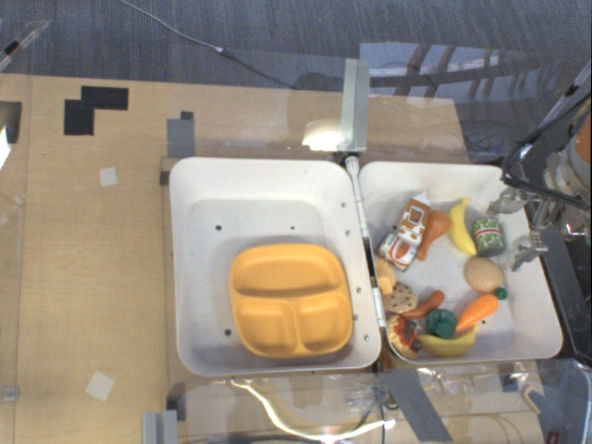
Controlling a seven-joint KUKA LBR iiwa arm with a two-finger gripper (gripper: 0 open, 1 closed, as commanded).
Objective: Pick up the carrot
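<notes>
The carrot [477,310] is orange with a green top and lies tilted in the right bin [536,336], near its front right corner. It rests just below a tan egg-shaped item [483,273] and to the right of a green pepper [441,323]. My gripper [517,228] hangs over the bin's right side, up and to the right of the carrot and apart from it. Its fingers are spread open with nothing between them.
A yellow banana [460,226], a green can [487,235], a red-and-white carton [407,232], a cookie [400,296] and a second banana [450,344] crowd the right bin. The left bin [199,202] holds a yellow divided plate [291,299].
</notes>
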